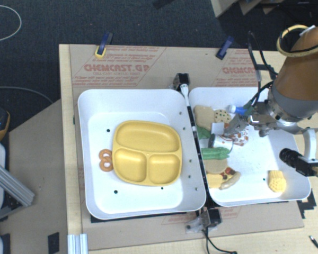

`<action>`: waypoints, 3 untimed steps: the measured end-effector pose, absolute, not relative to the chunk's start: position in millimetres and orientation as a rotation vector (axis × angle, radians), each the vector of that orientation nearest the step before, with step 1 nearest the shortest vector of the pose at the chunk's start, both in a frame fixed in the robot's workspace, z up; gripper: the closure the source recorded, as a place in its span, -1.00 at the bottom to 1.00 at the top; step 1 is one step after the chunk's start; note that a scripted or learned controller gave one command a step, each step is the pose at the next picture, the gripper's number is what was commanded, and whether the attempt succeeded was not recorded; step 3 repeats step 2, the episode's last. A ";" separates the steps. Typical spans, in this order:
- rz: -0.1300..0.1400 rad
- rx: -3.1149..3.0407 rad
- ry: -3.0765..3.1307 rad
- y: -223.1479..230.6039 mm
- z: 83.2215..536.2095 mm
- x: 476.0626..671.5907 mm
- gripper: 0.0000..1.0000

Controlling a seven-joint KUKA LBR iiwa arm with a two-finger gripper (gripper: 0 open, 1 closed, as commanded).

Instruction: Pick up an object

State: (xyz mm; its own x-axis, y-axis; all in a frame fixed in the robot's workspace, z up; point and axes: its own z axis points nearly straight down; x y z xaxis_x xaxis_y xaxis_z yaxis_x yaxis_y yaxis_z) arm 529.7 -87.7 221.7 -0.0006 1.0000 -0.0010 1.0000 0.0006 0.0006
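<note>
The right bin holds a heap of toy food along its left side: a beige bread piece, a speckled cookie, a green vegetable and a yellowish piece with a brown end. A yellow corn cob lies apart at the bin's front right. My gripper hangs low over the heap, just right of the cookie and above the green vegetable. A red-and-white item sits right under it. Whether anything is held is hidden by the wrist.
The left bin holds a yellow divided plate with an orange pretzel at its left edge. A black clamp sits between the bins at the back. The arm's grey body covers the right bin's back right corner.
</note>
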 end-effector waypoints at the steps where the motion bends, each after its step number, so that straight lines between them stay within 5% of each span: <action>1: -0.003 2.225 2.223 -84.3 214.7 517.0 1.00; 3: 0.003 2.218 2.222 -73.0 226.8 521.5 1.00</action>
